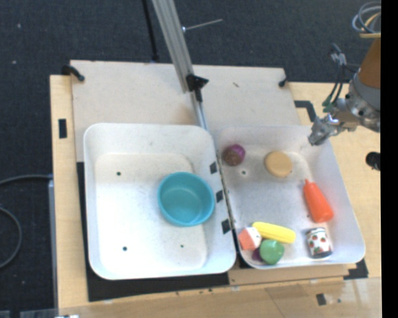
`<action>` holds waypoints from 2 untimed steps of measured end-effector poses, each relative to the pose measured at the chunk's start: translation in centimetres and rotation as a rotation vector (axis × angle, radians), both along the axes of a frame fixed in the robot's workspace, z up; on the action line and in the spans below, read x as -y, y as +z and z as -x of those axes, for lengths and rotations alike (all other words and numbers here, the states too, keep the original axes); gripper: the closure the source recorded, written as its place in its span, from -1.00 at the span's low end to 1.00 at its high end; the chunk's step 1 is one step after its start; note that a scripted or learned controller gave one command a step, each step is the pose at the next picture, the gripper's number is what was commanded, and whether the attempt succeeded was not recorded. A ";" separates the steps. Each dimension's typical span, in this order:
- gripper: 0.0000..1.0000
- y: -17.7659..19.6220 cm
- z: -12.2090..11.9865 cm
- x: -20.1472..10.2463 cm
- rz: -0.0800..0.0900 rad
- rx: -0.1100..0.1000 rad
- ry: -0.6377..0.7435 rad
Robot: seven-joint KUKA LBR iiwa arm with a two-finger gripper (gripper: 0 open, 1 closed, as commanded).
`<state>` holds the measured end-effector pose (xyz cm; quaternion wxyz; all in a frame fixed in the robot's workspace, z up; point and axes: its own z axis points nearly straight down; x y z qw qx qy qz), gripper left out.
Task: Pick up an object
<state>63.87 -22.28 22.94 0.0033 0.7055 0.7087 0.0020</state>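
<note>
My gripper [319,133] hangs over the far right corner of the right bin [252,138], with nothing seen between its fingers. In that bin lie a purple ball [234,154], a tan round piece [278,164], an orange carrot-like piece [317,201], a yellow banana-shaped piece [274,232], a green round piece [271,251], a small orange-and-white block [249,238] and a white patterned can [318,242]. The tan piece lies closest to the gripper, down and to its left.
The left bin [113,144] holds a blue bowl [185,199]. A slanted metal pole [176,45] rises from the seam between the bins at the back. The arm's orange band [369,65] and cables stand at the right edge.
</note>
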 end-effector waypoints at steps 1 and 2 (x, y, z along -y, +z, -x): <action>1.00 4.1 -0.1 0.1 0.000 0.000 0.002; 1.00 4.9 0.9 -4.7 -0.003 -0.006 0.002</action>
